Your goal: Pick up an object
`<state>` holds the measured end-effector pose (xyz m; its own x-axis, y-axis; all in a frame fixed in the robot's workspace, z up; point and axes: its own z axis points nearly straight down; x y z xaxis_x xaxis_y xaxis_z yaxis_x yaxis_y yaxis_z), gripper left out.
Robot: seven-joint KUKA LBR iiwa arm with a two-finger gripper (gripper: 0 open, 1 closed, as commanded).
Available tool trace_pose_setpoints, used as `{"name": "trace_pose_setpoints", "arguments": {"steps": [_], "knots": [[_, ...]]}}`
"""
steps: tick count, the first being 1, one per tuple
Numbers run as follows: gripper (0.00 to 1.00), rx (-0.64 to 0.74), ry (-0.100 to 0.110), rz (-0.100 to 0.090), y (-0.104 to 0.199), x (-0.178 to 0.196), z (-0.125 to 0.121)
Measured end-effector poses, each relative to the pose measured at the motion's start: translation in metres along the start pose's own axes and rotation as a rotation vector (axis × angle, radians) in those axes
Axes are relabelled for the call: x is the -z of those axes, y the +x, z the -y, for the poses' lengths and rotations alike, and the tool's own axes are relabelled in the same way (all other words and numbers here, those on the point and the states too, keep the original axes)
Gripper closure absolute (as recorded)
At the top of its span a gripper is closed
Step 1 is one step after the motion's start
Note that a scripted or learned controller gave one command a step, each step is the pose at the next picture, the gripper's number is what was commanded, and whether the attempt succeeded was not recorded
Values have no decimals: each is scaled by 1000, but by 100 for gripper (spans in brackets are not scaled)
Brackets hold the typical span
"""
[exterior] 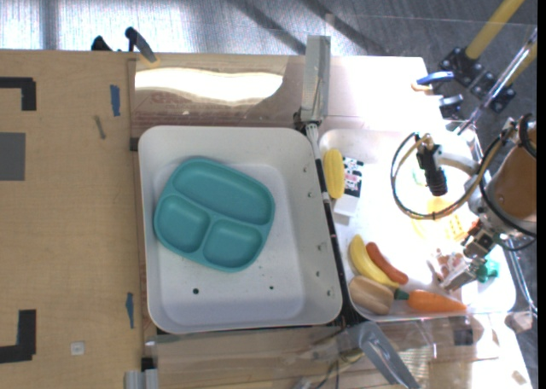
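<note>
Whether my jaws stand open or shut I cannot tell; my gripper (467, 261) hangs over the right bin (375, 144). Nearest lies the carrot (435, 301), probably light, stiff, slick plastic; best pinched across its thick middle

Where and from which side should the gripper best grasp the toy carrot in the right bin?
Probably the carrot at its orange mid-body, coming from above with fingers across its width. It lies flat along the bin's near wall, its thick end touching the bread roll, so end grips look cramped.
</note>
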<state>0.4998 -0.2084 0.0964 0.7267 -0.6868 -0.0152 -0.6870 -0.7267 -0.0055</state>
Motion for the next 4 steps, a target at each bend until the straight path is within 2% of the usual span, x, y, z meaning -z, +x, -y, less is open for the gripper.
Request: {"name": "trace_pose_setpoints", "arguments": {"steps": [1,2,3,4], "knots": [[0,340,13,-15,-4,-4,5],[0,557,16,-6,-5,22,-2],[0,547,2,-12,-2,-10,-9],[100,544,2,-14,-2,0,-9]]}}
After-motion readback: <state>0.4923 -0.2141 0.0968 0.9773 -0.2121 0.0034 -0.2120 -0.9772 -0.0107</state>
